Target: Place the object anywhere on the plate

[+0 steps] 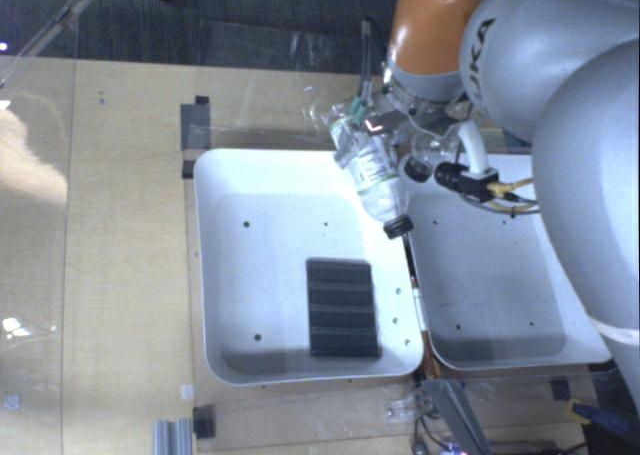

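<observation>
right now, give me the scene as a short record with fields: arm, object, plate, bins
arm: grey with orange band, reaching in from the right, gripper above the left bin's back right corner
object: clear plastic bottle, tilted, hanging at the gripper, cap end low
plate: dark ribbed rectangle on the left bin's floor
bins: left bin and right bin, side by side

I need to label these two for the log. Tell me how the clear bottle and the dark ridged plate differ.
The bottle is clear plastic; the ridged plate is opaque and dark. The bottle hangs tilted at the gripper, cap lowest, above the left bin's upper right corner; the plate lies flat on that bin's floor. The bottle is rounded, the plate rectangular. Both are over the left bin.
</observation>
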